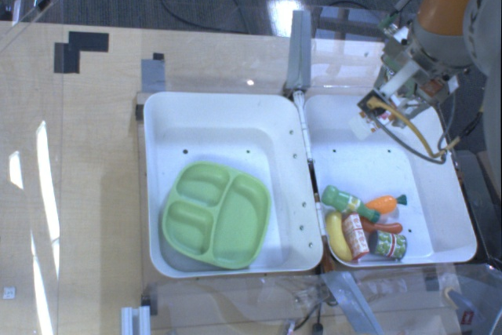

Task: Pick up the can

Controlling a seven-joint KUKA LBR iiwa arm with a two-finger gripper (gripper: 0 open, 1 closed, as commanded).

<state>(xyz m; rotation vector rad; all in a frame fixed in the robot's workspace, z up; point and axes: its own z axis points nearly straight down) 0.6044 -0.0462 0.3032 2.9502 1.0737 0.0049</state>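
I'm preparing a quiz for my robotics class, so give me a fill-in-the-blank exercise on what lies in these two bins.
1. The green divided plate lies in the bin on the view's ___.
2. That plate has ___ compartments.
3. The orange vegetable near the can is a ___.
4. The tool hangs over the far end of the bin on the view's ___, apart from the can.

Missing words: left; three; carrot; right.

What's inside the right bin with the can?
Clustered in the right bin's near left corner: a green bottle, a carrot, a banana, a red-and-white container, a small red item and the green-labelled can. The container overlaps the banana, hiding part of it.
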